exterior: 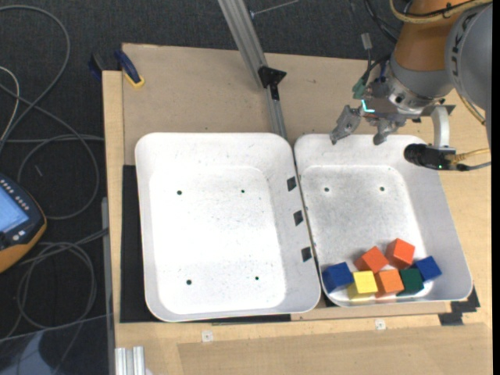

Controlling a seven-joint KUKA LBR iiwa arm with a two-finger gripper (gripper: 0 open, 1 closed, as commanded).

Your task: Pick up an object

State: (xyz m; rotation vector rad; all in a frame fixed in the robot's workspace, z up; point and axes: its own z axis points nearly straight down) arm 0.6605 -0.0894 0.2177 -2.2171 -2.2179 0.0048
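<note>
I see colored blocks (380,271) in the right bin's (344,209) lower corner; my gripper (361,131) hangs open up top.

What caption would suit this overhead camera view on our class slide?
Open tool poised above the right bin's far edge, coloured blocks clustered in its near corner, left bin alongside.

Wooden bench (195,84) — two white bins (156,162), side by side, touching
</note>
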